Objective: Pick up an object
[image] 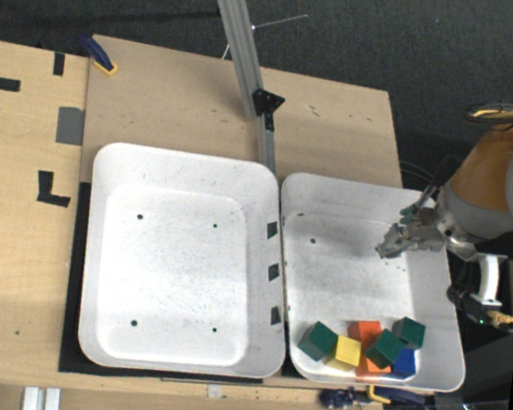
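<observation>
Gripper (393, 247) hanging over the right bin (344, 259), toward the bin's two o'clock corner, tips pointing down and left; too small and blurred to tell whether released or clenched, and nothing visible at the tips. Behind it, at three o'clock, grey arm with orange band (489, 170) reaching in from the right edge. Below the gripper, bare speckled white floor. Further toward six o'clock, well apart from the gripper, a tight cluster of blocks in the right bin's five o'clock corner: green block (319, 340) at the cluster's nine o'clock end, yellow block (348, 351) just beside it, orange block (366, 331) at twelve o'clock of the yellow one, dark green block (388, 348) touching the orange, blue block (405, 364) at the cluster's four o'clock side, another green block (410, 332) at its two o'clock end. At nine o'clock of all this, left bin (178, 255) side by side with the right one, rims touching along the middle. Beneath both, tan bench (5, 240) marked with black tape. From twelve o'clock, a grey metal bar (246, 46) slanting down to the bins' shared rim.
</observation>
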